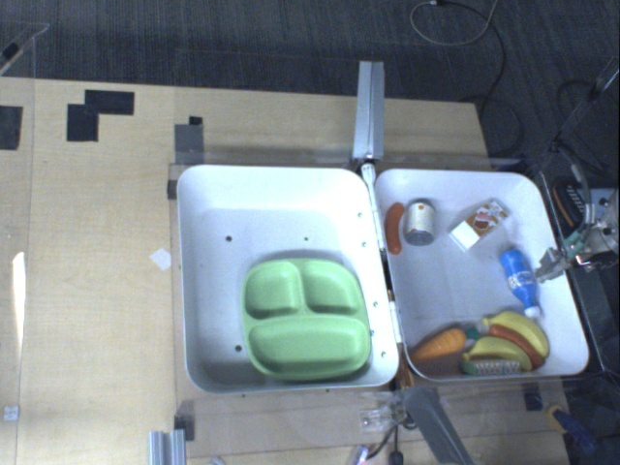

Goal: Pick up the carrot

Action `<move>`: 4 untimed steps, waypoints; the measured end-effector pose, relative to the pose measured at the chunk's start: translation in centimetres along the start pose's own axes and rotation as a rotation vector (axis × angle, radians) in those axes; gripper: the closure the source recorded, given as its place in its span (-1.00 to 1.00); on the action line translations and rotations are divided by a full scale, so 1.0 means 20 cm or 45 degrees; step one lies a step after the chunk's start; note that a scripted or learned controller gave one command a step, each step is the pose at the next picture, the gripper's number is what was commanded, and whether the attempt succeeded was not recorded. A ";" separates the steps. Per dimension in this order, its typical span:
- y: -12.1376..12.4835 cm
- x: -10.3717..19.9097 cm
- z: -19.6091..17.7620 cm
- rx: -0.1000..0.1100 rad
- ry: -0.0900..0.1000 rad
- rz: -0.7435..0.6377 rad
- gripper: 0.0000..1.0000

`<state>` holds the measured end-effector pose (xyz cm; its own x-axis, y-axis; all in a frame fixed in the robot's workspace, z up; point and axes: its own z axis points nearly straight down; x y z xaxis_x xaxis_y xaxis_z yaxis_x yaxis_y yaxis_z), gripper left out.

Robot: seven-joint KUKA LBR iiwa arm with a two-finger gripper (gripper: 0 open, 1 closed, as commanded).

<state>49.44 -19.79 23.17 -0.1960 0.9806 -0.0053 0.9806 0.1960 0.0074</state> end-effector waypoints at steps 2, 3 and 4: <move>0.31 -0.10 -0.65 0.006 0.001 0.711 1.00; 0.31 -0.01 0.05 0.009 0.005 0.250 1.00; 0.21 -0.08 -0.43 0.008 0.002 0.572 1.00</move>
